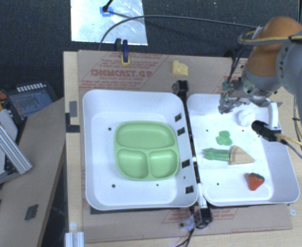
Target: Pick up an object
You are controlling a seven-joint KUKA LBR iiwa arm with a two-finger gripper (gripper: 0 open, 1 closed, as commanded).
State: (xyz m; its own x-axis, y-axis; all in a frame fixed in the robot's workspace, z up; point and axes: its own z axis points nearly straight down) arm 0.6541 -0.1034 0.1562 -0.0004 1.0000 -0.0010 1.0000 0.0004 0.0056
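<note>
My gripper (226, 105) hangs low over the far left part of the right bin (282, 189), near its back wall, and I see nothing in it. Several small objects lie in that bin. A white rounded piece (244, 118) sits just to the right of the gripper. A small green piece (223, 137) lies a little in front of the gripper. Further forward a green cylinder (215, 154) touches a tan wedge (240, 156). A red strawberry-like toy (254, 181) rests near the front right.
The left bin (96, 138) holds a green divided plate (144, 151). A black ridge (187, 138) separates the two bins. A black fitting with cables (265, 130) juts from the arm over the right bin. A yellow block (180, 68) lies on the cardboard behind the bins.
</note>
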